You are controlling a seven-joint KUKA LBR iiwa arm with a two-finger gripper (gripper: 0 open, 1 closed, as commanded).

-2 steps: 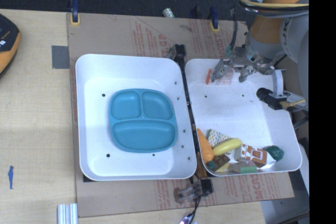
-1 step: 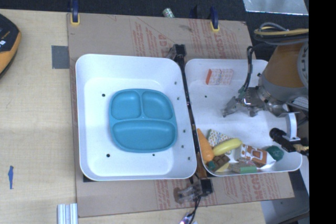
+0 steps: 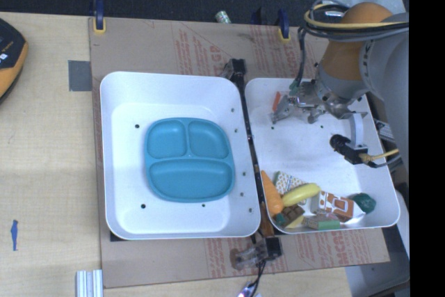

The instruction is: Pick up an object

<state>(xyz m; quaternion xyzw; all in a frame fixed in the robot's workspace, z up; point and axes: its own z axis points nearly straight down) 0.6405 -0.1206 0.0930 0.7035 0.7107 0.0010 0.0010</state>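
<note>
Camera view gives me two white bins: the left bin (image 3: pixel 111 149) holds one blue divided plate (image 3: pixel 188 158), the right bin (image 3: pixel 306 149) a toy pile (image 3: pixel 316 204), gripper (image 3: pixel 300 104) grip unclear.

blue divided plate (image 3: pixel 188 158) in left bin (image 3: pixel 118 90), gripper (image 3: pixel 297 106) over right bin (image 3: pixel 278 142)

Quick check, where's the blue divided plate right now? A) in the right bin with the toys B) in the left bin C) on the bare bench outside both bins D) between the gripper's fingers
B: the blue divided plate lies flat in the middle of the left bin, while the gripper sits over the far end of the right bin, whose near end holds the pile of toys.
</note>
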